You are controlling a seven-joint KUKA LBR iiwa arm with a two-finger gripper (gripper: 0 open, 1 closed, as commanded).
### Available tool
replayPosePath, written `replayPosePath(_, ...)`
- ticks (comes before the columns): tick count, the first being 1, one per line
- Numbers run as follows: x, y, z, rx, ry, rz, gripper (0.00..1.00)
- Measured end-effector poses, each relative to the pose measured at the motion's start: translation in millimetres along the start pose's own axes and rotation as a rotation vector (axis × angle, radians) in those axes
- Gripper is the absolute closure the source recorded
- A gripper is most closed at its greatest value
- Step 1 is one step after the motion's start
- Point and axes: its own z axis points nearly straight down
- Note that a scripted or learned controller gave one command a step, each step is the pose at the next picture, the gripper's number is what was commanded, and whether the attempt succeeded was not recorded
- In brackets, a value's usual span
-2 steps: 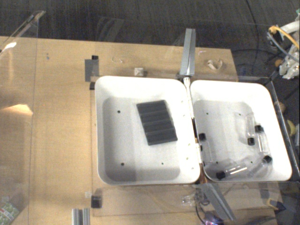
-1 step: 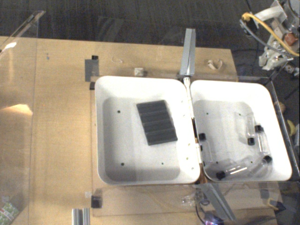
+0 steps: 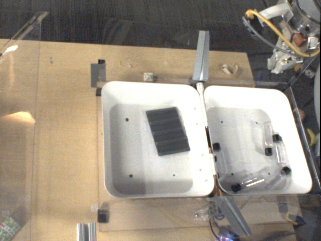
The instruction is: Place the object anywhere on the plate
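One dark ribbed slab [image 3: 168, 131] lies tilted in the left bin [image 3: 113, 149]; gripper [image 3: 287, 59] at two o'clock, grip unreadable.

Two white bins on a wooden bench

A dark ribbed block [image 3: 168, 131] lies in the left bin [image 3: 113, 149], well left of and below the gripper [image 3: 290, 54]; clear plastic pieces [image 3: 273, 149] sit in the right bin [image 3: 296, 134].

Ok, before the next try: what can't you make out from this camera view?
- Gripper: the arm is cut off by the top right corner; only cables and part of the wrist show.
- Clear object in the right bin: transparent against white, so its outline and shape are uncertain.
- Dark ridged slab in the left bin: whether it is the plate is unclear.
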Motion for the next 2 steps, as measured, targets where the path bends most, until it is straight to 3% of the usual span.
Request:
replayPosePath(1, 11, -28, 32, -0.001, -0.002, -0.081, 1.00)
replayPosePath(2, 11, -28, 22, 0.002, -0.001, -0.083, 1.00)
